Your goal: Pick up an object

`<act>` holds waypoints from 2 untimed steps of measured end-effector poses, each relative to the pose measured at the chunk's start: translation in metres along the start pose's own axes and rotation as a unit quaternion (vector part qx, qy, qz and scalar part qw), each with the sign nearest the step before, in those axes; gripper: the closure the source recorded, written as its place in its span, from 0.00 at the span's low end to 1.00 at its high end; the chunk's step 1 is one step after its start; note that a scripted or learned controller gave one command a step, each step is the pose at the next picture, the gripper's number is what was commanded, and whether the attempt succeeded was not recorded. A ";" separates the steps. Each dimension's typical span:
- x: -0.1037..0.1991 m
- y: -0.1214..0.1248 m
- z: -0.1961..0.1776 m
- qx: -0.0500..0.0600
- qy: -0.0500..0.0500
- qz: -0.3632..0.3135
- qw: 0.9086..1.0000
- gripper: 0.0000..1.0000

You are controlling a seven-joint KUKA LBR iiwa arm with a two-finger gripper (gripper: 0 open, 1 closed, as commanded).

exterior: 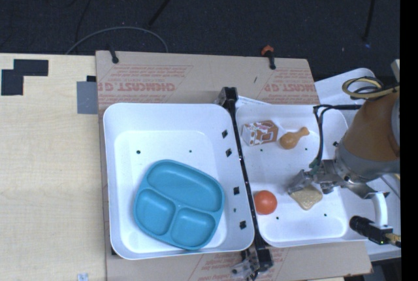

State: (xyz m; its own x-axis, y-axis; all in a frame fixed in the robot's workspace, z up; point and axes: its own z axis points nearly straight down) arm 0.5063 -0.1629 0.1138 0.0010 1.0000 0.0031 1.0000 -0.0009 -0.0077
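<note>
Arm enters from the right, gripper (312, 183) low in the right bin (307, 234) — directly over a tan, bread-like piece (307, 198). Finger state: cannot tell. Orange-red ball (265, 202) just left of the piece. Small printed packet (260, 133) and tan drumstick-shaped toy (293, 138) toward the far wall. Left bin (124, 136) — blue divided tray (179, 204).

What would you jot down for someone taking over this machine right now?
End effector: low in the right bin, over a tan piece; grip unclear.
Right bin also has a red ball, a brown drumstick toy and a small printed pack.
Left bin holds a blue tray.
Done: arm lowered to the piece.
Left: grip confirmed, lift.
</note>
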 end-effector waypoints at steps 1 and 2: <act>-0.002 0.000 -0.013 -0.001 0.000 0.003 1.000 1.00; 0.003 -0.001 -0.056 -0.004 -0.001 -0.002 1.000 1.00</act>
State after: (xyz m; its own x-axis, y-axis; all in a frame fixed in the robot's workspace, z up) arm 0.5055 -0.1605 0.1695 -0.0021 1.0000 0.0001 1.0000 0.0021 0.0010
